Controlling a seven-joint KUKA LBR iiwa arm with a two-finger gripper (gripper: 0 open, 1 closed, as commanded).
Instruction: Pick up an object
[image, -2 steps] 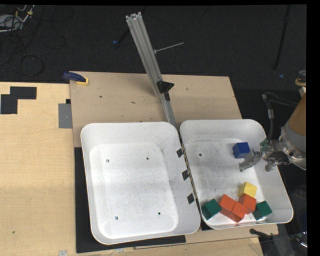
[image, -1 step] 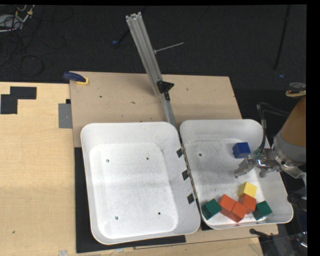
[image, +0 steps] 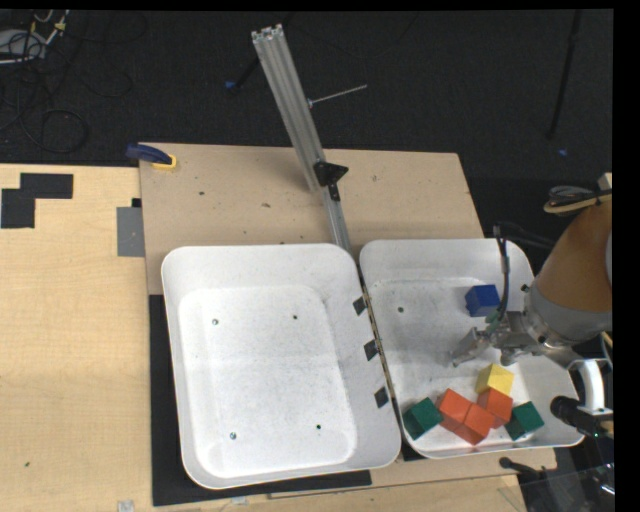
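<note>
Left bin: bare white floor.
Right bin: blocks clustered at its near-right corner.
Gripper: jaw state impossible to tell; hovers above yellow block.
Yellow block: probably light, rigid; grip opposite flat faces.

You find no legible text, label, brand, number or sign anywhere in the camera view. The two white bins, the coloured blocks in the right bin and the wooden bench all show plain, unmarked surfaces. The dark patches on the bench at left are blank shapes, not characters.
</note>
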